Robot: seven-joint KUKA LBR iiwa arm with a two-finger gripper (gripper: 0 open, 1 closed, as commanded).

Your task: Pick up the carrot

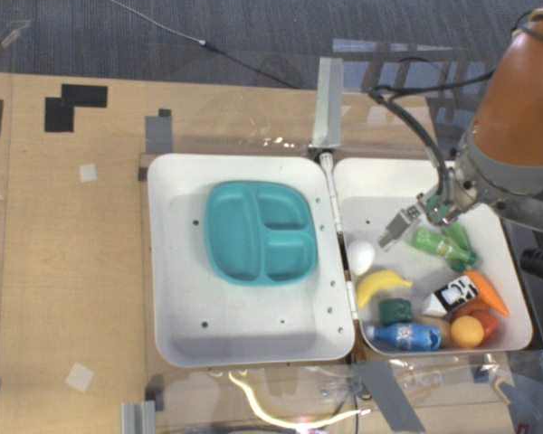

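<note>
The carrot [487, 292] is orange and tapered. It lies at the right side of the right bin [380, 188], pointing toward the bin's front right corner. My gripper [418, 233] hovers over the middle of that bin, up and to the left of the carrot and apart from it. Its fingers look open, with one grey finger [395, 228] splayed to the left and nothing between them. A green bottle-like item [442, 243] lies just under the gripper, between it and the carrot.
Crowding the front of the right bin are a white egg [360, 257], a banana [383, 285], a dark green piece [396, 311], a blue bottle [405, 336], an orange [468, 332] and a black-and-white box [456, 293]. A teal divided plate [258, 231] sits in the left bin [176, 333].
</note>
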